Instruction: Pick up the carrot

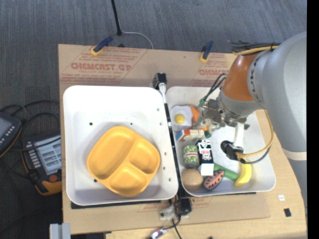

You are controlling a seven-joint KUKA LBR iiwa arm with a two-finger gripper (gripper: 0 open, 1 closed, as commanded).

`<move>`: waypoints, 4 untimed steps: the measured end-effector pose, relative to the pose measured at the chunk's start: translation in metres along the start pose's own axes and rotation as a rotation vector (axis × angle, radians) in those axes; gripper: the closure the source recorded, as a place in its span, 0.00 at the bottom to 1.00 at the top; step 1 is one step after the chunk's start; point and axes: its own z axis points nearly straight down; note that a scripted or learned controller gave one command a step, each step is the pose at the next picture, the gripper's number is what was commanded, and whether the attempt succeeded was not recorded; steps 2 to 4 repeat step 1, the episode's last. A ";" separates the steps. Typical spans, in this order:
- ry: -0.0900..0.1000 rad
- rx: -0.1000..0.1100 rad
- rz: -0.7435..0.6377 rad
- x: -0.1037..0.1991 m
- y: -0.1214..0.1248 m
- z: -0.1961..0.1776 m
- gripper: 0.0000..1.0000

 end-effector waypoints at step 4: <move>0.001 -0.002 0.033 0.029 -0.040 -0.081 1.00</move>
